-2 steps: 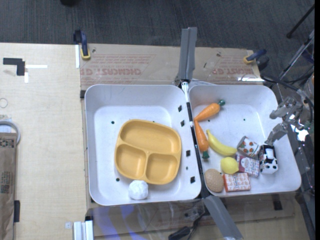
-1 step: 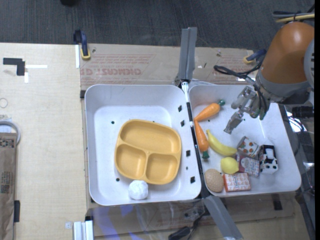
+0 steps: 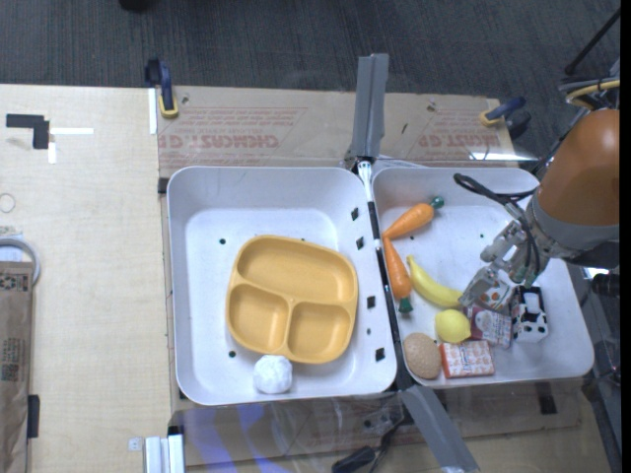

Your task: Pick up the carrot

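The left bin [image 3: 187, 264] holds one yellow plate [image 3: 293, 299] and one white ball [image 3: 273, 373]. The right bin [image 3: 562, 358] holds two carrots [image 3: 409, 220] [image 3: 396, 268], one banana [image 3: 431, 284] and one lemon [image 3: 453, 325], left of the gripper [image 3: 493, 282].

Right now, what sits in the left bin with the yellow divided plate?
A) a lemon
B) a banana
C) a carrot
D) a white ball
D: the white ball lies at the front edge of the yellow divided plate in the left bin, while the banana, lemon and both carrots are in the right bin.
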You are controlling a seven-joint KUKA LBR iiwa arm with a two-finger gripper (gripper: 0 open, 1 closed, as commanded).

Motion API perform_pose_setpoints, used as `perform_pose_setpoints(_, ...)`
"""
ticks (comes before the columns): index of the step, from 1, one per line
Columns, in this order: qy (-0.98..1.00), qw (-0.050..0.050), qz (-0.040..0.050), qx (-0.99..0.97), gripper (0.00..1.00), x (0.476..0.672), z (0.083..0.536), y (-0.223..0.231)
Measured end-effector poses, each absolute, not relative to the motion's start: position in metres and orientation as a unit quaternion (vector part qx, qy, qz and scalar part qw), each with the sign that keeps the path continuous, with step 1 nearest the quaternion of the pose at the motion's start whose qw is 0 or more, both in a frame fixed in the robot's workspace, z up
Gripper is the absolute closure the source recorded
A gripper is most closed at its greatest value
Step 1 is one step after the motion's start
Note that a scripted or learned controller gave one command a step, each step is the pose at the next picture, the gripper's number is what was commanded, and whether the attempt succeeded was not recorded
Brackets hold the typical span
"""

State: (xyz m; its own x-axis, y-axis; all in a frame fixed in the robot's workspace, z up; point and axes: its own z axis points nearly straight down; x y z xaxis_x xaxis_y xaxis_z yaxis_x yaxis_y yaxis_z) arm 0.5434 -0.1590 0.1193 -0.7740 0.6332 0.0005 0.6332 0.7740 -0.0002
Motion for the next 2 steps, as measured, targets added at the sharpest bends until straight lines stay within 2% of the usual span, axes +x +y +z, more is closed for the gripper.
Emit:
perform_pose_setpoints(1,-0.952,-0.001,-0.0003,-0.306,0.00,0.550,0.192,-0.083)
perform_pose_setpoints(2,-0.968,0.000,0.0000,-0.251,0.00,0.530,0.091,-0.151)
